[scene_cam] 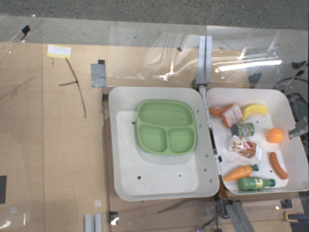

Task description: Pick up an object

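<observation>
The right-hand shallow white bin (285,100) holds the likely targets: a round orange ball-shaped fruit (275,136), a yellow plastic banana (255,111), a red sausage (278,165), an orange toy carrot (240,172), a green bottle (255,182) and some small printed packets. The orange fruit lies apart from its neighbours, so I judge it the easiest pick: descend straight over it, straddle its widest part, and stay off the bin wall. A grey piece at the view's right edge, just beside that fruit, is probably the gripper (299,129); I cannot tell how its jaws stand, and nothing visibly sits in them
</observation>
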{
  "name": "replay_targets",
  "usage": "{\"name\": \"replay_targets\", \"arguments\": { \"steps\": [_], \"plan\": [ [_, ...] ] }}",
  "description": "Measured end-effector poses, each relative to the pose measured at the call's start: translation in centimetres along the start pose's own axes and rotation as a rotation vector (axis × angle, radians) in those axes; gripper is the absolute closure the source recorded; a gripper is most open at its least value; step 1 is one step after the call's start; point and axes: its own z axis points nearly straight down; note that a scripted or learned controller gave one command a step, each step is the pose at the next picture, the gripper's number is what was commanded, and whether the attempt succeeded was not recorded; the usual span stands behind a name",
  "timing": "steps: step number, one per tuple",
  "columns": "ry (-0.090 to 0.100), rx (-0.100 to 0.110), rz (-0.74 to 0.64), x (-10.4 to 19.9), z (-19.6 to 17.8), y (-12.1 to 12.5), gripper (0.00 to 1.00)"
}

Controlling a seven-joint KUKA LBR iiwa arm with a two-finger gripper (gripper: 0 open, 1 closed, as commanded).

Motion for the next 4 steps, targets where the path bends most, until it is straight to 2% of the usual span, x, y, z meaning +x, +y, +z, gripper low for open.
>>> {"name": "replay_targets", "arguments": {
  "steps": [1,2,3,4],
  "plan": [
    [0.0,0.002,-0.021,-2.5,6.2,-2.1,0.0],
    [0.001,0.002,-0.076,-0.1,18.9,-1.3,0.0],
    [0.002,0.0,-0.091,7.9,18.8,6.2,0.0],
    [0.01,0.055,-0.109,10.4,19.4,14.1,0.0]
  ]
}}
